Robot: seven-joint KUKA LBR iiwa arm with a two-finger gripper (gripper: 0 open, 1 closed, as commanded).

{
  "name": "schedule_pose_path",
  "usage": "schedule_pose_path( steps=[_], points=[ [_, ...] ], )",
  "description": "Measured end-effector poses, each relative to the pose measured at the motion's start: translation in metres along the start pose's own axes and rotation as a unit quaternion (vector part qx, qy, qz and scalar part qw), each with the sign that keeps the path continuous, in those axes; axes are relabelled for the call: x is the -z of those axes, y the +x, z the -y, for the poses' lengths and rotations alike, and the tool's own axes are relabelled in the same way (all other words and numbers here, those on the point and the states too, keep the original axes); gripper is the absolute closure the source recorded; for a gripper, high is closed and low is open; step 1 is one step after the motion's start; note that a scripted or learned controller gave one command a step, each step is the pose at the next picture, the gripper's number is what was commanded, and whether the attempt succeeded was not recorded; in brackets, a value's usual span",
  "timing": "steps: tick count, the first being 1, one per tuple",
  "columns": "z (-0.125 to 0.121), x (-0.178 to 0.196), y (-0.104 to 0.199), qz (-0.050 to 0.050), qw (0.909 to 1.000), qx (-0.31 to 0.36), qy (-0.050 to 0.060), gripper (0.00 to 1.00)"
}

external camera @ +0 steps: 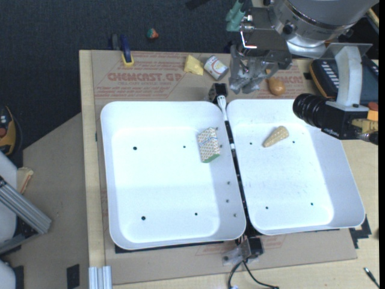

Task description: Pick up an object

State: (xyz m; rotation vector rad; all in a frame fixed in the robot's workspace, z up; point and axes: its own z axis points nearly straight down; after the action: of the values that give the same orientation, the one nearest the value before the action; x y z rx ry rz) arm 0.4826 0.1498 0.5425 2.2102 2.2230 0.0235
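Observation:
A small patterned green-and-white packet (209, 144) lies in the left bin (120, 125), close to its right wall. In the right bin (337, 179), a tan cone-shaped piece (276, 136) rests near the back. My gripper (249, 82) hangs high over the back edge of the bench, just behind the divide between the two bins. It is well apart from both objects, and I see nothing in it.
Behind the bins on the brown board sit a yellow wedge (194, 65), a small white box (215, 67) and a brown ball (276, 87). A blue-and-yellow clamp (126, 52) stands at the back left. A black cylindrical device (319, 114) overhangs the right bin's back corner.

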Motion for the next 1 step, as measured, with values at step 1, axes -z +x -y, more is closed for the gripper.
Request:
schedule_pose_path(
  steps=[1],
  points=[
    [-0.0233,-0.1906,0.0644,0.006,0.9999,0.0,0.016,1.0]
  ],
)
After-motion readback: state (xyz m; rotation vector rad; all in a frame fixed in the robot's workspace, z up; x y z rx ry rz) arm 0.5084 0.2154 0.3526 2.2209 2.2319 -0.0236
